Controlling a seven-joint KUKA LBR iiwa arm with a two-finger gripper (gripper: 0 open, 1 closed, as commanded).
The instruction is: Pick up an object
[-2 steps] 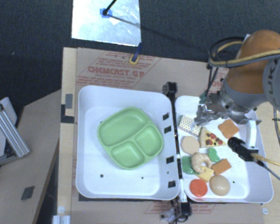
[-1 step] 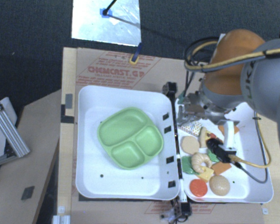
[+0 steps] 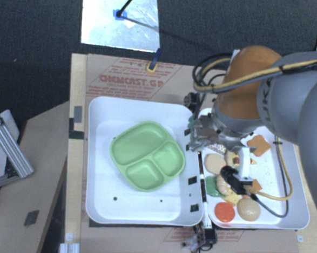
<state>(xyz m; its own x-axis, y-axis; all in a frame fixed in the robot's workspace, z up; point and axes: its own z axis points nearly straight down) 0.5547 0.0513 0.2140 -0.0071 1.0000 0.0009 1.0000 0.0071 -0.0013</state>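
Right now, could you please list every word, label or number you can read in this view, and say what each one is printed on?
"CHEMCAST GP" in red, on the brown protective sheet under the two white bins.
Smaller red print on the same sheet, above that line and along its front edge: too small to read.
Dark lettering on the grey arm, running vertically: partly cut off and too blurred to read.

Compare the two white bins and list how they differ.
The left bin carries one large thing, a green divided plate; the right bin carries many small food-like pieces, among them a red round one. The arm hangs over the right bin, not the left. Both are shallow, white and side by side.
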